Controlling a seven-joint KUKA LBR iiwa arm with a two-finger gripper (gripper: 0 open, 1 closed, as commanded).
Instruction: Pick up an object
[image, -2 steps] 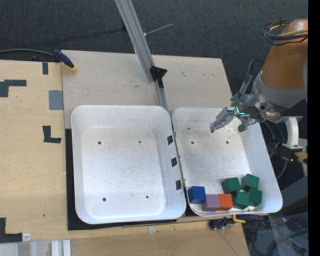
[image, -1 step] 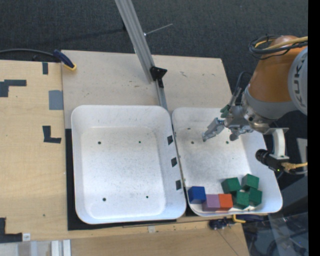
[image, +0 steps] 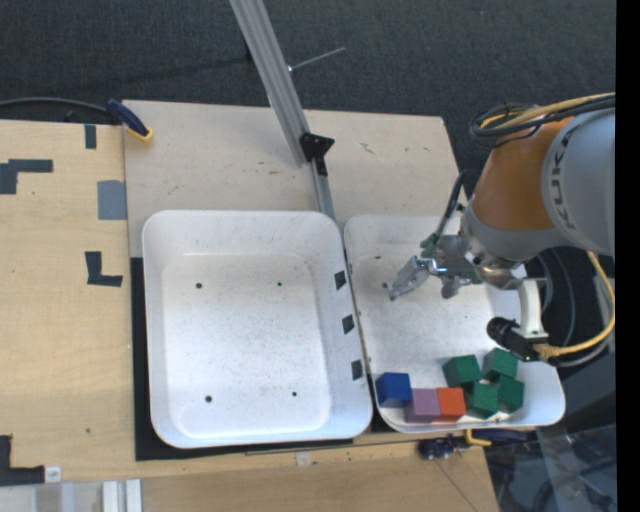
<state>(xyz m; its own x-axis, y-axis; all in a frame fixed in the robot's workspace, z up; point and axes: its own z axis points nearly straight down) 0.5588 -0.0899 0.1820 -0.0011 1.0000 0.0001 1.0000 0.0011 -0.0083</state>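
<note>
My gripper (image: 424, 287) hangs over the middle of the right bin (image: 400, 240), its two fingers spread open with nothing between them. Along that bin's near edge lie a blue cube (image: 393, 388), a purple cube (image: 425, 403) and an orange cube (image: 451, 402). Several green blocks (image: 463, 371) cluster in the near right corner. The gripper stands well back from all of these blocks, up and to the left of the green ones.
The left bin (image: 240, 225) sits beside the right one, sharing a raised rim. A grey metal post (image: 285, 90) slants down to the bins' far junction. Black and yellow cables (image: 530, 340) hang by the arm at the right bin's right edge.
</note>
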